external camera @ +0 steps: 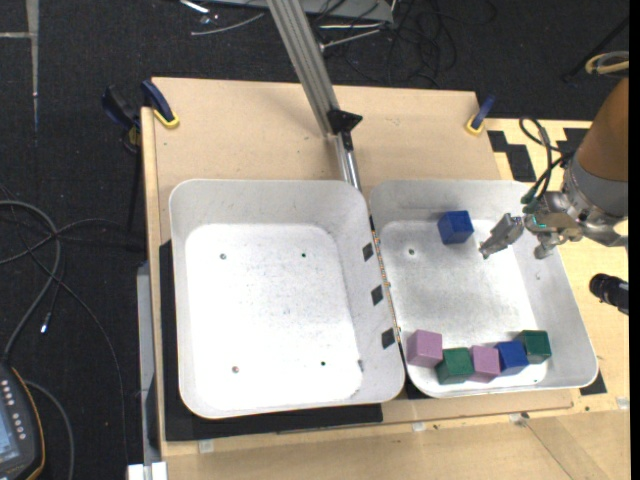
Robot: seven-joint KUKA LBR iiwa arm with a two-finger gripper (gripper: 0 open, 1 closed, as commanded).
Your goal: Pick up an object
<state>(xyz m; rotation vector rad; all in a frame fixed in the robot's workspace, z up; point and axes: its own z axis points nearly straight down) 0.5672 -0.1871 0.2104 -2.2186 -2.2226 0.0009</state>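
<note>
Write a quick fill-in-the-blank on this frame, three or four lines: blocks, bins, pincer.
1. The lone blue block sits in the ____ bin.
2. The row of blocks along that bin's near edge counts ____ blocks.
3. The leftmost block in that row, the purple block, has a ____ block as its right-hand neighbour.
4. The pincer hangs to the ____ of the lone blue block.

Missing words: right; five; green; right

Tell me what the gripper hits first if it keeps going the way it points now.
Likely the bare floor of the right bin. The gripper points down and left in view; the lone blue cube sits just beyond it, though depth is unclear.
</note>
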